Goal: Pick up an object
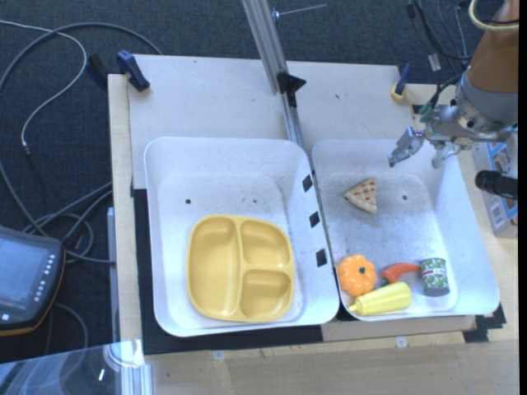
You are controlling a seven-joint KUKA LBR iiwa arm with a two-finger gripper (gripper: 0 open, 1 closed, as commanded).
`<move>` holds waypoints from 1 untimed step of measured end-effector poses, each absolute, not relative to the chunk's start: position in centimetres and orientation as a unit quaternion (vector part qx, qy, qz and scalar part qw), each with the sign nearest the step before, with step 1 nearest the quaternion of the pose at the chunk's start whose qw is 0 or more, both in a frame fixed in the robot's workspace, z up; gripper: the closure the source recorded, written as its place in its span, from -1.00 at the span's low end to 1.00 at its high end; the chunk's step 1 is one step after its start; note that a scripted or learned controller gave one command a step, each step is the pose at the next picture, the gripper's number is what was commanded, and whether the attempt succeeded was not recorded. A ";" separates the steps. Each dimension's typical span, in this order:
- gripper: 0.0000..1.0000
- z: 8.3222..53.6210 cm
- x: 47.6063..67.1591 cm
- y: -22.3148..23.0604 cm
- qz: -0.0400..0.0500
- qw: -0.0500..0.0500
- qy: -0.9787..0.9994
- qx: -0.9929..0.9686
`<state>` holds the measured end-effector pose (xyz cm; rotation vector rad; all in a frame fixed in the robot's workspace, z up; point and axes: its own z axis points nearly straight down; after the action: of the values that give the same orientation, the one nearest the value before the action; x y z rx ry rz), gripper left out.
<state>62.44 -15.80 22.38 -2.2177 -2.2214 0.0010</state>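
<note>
arm poised over the right bin, nothing held

yellow tray sits in the left bin; wedge, pumpkin, corn and can lie loose in the right bin for picking; the gripper hangs spread wide above its far edge.

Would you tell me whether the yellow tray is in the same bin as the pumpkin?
No, the yellow tray lies in the left bin, while the pumpkin sits in the right bin.
</note>
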 end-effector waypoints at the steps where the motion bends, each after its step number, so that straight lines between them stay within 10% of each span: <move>1: -1.00 22.4 62.4 -15.8 0.000 0.001 -0.708 -0.706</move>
<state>62.44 -15.80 22.39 -2.2176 -2.2217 0.0013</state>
